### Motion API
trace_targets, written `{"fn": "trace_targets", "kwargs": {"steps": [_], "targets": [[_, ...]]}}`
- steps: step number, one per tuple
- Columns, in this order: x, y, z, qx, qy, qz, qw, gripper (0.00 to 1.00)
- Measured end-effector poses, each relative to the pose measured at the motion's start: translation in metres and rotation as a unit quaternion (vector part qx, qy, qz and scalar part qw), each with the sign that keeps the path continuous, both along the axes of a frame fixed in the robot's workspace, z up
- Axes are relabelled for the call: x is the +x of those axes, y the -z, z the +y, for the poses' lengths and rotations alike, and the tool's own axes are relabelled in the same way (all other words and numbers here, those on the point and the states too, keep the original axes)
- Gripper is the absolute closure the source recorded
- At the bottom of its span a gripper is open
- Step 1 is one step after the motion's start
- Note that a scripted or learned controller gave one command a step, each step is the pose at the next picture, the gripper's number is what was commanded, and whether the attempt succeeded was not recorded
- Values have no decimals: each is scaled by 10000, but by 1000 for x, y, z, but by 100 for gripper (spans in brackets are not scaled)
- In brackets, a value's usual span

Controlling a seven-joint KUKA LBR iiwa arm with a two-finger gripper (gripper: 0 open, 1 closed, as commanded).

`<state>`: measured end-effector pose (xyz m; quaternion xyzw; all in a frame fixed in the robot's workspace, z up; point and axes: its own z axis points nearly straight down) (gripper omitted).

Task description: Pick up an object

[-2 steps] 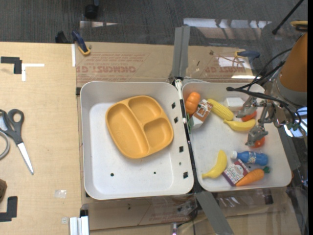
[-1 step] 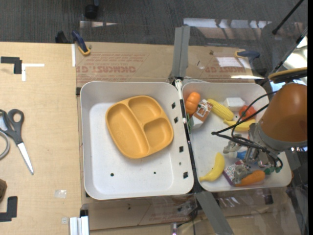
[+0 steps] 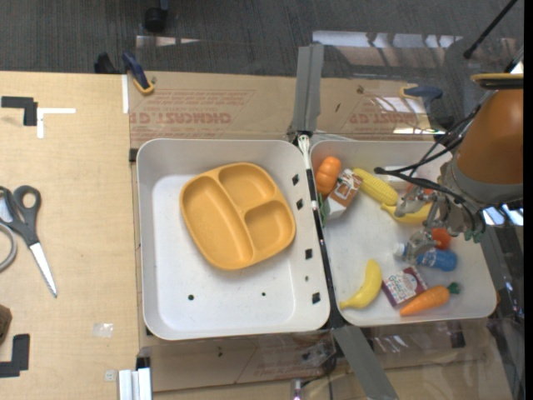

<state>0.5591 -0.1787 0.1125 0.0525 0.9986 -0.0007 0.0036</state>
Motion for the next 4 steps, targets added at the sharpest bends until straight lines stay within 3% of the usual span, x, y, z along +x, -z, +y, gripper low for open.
{"fn": "trace_targets", "kwargs": {"steps": [1, 2, 3, 4], "targets": [[-1, 19, -41, 9, -293, 16, 9996, 0], [1, 8, -40, -1, -315, -14, 9995, 100], [-10, -122, -9, 8, 1275, 15, 9918, 100], [-58, -8, -9, 11, 732, 27, 9973, 100]]}}
